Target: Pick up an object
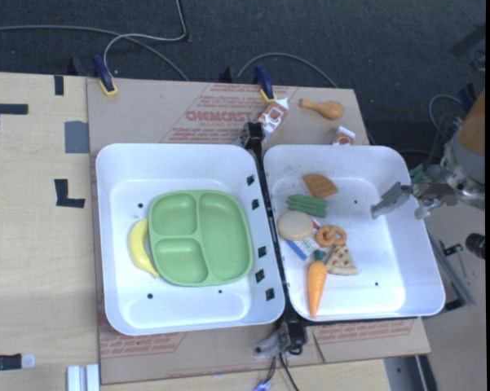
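Observation:
The right bin [408, 296] holds several toy foods in its left half: an orange bread piece [320, 186], green beans [307, 205], a beige round piece [293, 224], a pretzel [331, 235], a pizza slice [341, 261] and a carrot [316, 286]. My gripper [408, 202] hovers over the bin's right side, near its right wall. It is open, with nothing between its fingers. One grey finger [387, 201] points left toward the food, well apart from it.
The left bin [114, 169] holds a green divided plate [200, 236] with a banana [139, 248] tucked at its left edge. Behind the bins on the cardboard lie a toy drumstick [322, 107], a small carton [272, 116] and a small box [343, 138].

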You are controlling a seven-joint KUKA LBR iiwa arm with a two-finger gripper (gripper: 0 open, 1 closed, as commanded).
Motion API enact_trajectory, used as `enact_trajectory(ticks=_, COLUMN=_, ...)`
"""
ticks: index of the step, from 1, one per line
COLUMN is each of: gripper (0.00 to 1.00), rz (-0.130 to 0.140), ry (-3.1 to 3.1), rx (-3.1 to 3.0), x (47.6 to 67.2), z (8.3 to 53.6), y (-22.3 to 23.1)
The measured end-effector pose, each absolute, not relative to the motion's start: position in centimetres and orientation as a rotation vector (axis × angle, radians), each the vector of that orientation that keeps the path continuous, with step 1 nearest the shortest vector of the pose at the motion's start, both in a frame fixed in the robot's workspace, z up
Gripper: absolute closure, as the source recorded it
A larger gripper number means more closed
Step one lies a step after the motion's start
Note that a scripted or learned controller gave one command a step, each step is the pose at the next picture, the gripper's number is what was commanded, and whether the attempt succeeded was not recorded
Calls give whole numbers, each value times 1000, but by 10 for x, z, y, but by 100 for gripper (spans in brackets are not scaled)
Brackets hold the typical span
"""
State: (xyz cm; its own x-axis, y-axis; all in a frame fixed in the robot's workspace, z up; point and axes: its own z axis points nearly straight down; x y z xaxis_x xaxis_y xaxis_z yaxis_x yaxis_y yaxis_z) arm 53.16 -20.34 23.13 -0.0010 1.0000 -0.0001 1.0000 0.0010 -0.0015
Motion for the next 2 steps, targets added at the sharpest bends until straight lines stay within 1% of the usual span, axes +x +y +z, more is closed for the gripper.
enact_trajectory(ticks=1, gripper=0, rz=-10, ry=-2229, rx=-2229, x=569, z=98, y=-160)
enact_trajectory(ticks=2, gripper=0, rz=-15, ry=-2232, rx=-2235, x=536, z=90, y=-138)
